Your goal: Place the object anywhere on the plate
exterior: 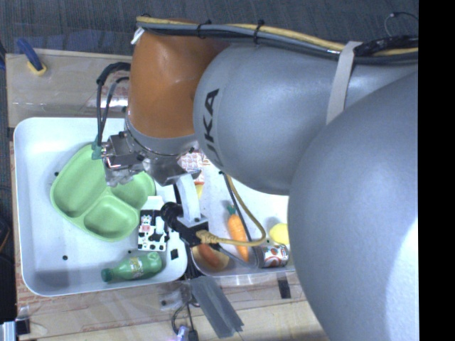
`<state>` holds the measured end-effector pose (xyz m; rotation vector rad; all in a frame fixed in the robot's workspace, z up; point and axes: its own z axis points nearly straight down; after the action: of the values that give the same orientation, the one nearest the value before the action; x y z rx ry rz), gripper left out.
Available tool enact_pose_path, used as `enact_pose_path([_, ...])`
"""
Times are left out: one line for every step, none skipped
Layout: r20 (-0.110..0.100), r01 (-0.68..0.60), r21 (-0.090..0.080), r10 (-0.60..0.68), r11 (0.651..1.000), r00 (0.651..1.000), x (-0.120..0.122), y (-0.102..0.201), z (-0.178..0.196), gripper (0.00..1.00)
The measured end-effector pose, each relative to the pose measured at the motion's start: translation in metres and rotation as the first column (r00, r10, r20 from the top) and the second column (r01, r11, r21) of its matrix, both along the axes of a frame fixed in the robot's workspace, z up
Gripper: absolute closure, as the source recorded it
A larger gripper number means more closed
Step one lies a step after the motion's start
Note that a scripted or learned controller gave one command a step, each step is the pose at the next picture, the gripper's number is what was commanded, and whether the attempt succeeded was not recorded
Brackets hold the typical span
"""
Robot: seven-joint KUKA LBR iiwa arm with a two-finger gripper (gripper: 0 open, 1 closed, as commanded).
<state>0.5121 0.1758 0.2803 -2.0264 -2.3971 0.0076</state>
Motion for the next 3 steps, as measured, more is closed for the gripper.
enact_pose_path([-0.002, -0.076, 0.000, 0.076, 0.997, 0.997, 0.022, 0.037, -0.044, 1.00])
enact_pose_path([0.004, 0.035, 0.001, -0.035, 0.999, 0.999, 0.088, -0.024, -0.021, 1.00])
enact_pose_path([0.001, -0.181, 0.002, 0.181, 0.984, 0.984, 0.069, 0.029, -0.016, 1.00])
